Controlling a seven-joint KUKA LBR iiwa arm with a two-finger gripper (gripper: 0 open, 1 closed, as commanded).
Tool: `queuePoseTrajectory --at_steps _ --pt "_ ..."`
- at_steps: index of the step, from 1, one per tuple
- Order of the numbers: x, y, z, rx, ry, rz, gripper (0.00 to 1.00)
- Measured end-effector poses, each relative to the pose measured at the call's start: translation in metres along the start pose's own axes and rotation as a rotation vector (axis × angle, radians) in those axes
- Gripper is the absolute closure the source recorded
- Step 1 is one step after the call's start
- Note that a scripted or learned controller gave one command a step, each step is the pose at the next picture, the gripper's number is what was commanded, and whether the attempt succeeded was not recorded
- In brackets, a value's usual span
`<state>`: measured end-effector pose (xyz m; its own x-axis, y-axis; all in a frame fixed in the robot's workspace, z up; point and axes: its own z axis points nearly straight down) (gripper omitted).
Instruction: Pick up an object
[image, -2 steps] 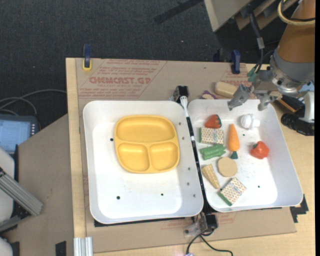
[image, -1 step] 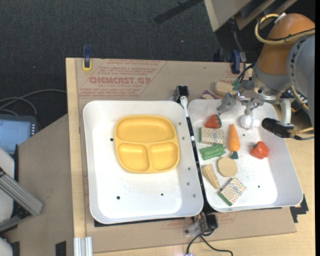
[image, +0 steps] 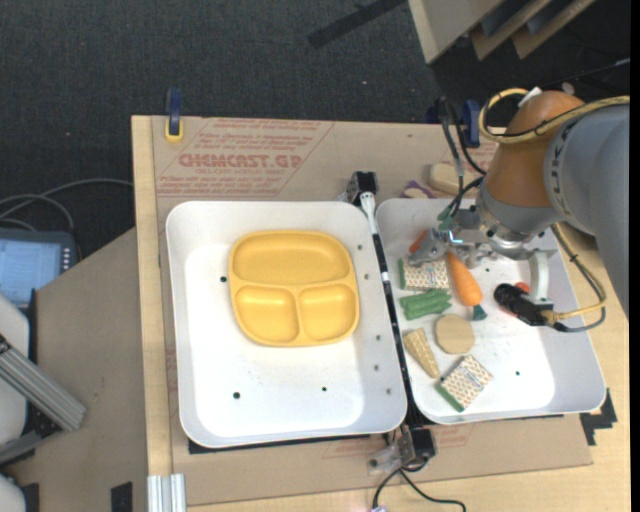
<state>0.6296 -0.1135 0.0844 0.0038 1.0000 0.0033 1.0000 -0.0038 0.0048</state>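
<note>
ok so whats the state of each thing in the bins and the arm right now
yellow tray: upright in the left bin, compartments hold nothing
carrot: lying flat in the right bin, below the wrist
round tan piece: lying flat
patterned block: lying tilted, near the front
gripper: low over the right bin's back, grasp unclear

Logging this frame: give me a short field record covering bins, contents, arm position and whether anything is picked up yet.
left bin: holds a yellow divided tray
right bin: holds a carrot, green piece, tan round piece, corn piece, checkered block
arm: reaches in from the right, over the far end of the right bin
gripper: low, just above the carrot's upper end
pickup: not seen; every item appears to lie in the bin
</note>
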Motion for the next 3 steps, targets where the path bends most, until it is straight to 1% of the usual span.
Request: queuePoseTrajectory --at_steps 1,2,3 --pt "-0.002 0.004 -0.017 -0.010 -0.007 -0.003 1.00" --pt "-0.002 0.004 -0.016 -0.009 -0.006 -0.003 0.00" --pt "-0.034 -0.010 -0.005 -0.005 -0.002 -0.001 0.00"
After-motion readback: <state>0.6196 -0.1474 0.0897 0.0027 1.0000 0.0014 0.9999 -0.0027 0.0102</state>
